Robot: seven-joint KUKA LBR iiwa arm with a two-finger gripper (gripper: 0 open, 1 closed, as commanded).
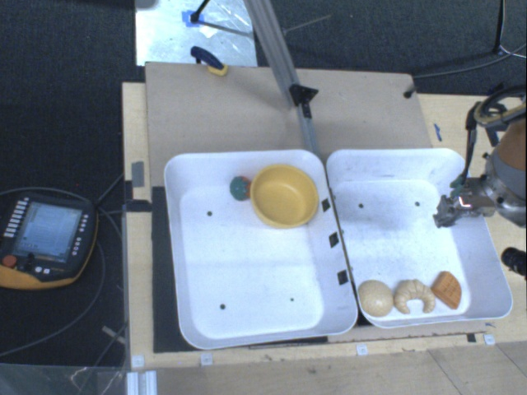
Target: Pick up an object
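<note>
Three pieces of toy food, a pale egg (375, 298), a croissant (415, 295) and an orange cracker (447, 289), line the right bin's (387, 171) near edge, its floor bare behind them. At that bin's right rim hangs the claw (451, 211), touching nothing; its spread cannot be told. A yellow bowl (284, 196) and green ball (240, 188) sit in the left bin (247, 303).

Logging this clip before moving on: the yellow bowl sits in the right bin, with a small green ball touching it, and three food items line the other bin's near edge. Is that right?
Not quite. In the camera view the yellow bowl sits in the left bin, not the right one. The rest stands: the small green ball touches it, and the three food items line the near edge of the right bin.
</note>
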